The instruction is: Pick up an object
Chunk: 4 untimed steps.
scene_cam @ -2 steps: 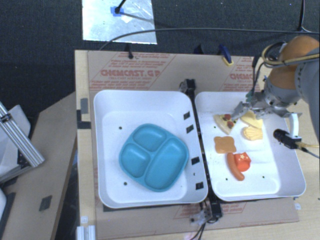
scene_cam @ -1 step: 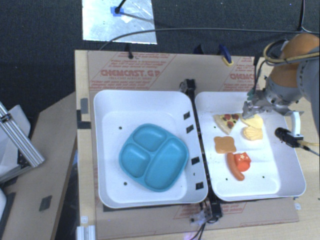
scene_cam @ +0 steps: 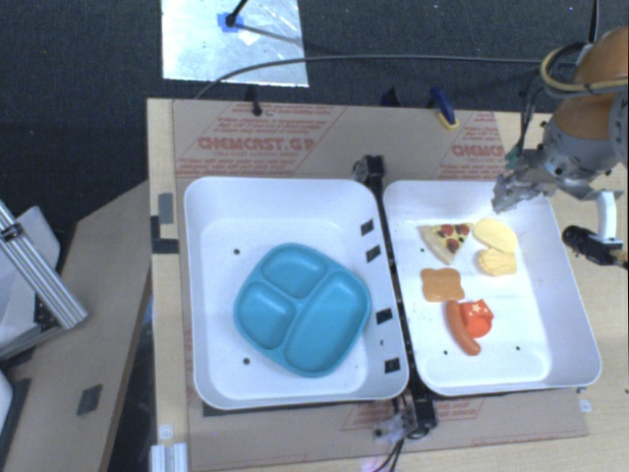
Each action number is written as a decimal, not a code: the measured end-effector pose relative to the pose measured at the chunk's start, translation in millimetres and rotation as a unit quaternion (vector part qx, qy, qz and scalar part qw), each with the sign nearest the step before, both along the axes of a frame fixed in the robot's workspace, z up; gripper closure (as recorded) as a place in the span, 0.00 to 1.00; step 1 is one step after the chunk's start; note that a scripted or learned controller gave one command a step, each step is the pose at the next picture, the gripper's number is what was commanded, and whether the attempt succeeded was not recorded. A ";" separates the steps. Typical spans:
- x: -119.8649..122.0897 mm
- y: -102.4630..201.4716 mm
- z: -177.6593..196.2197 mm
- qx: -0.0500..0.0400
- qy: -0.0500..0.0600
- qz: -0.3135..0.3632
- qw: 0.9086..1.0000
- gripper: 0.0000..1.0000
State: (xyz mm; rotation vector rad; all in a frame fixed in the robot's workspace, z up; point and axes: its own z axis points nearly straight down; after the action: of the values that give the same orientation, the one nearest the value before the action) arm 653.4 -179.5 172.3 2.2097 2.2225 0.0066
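Note:
In the right bin (scene_cam: 562, 362) lie a pizza slice (scene_cam: 445, 239), two pale yellow pieces (scene_cam: 496, 247), a toast-coloured piece (scene_cam: 442, 283), a red chunk (scene_cam: 477, 314) and an orange sausage (scene_cam: 462, 332). My gripper (scene_cam: 513, 191) hangs over the bin's far right corner, just above and to the right of the yellow pieces. It is small and blurred. Nothing shows held in it.
The left bin (scene_cam: 211, 264) holds a blue divided plate (scene_cam: 302, 308). A black clip strip (scene_cam: 383, 264) runs between the bins. A blue clamp (scene_cam: 442, 106) sits on the cardboard behind the right bin. The arm's grey body (scene_cam: 585, 136) stands at the right edge.

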 end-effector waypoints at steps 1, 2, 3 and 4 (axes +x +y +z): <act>1.6 -0.2 41.8 0.000 0.001 0.000 1.000 1.00; -8.9 56.5 35.1 0.002 0.004 0.002 1.000 1.00; -28.2 112.5 29.9 0.002 0.004 0.002 1.000 1.00; -34.3 170.1 39.1 0.002 0.004 0.003 1.000 1.00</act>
State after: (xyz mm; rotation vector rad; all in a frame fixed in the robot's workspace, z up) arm 619.1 -9.4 211.4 2.2099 2.2341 0.0039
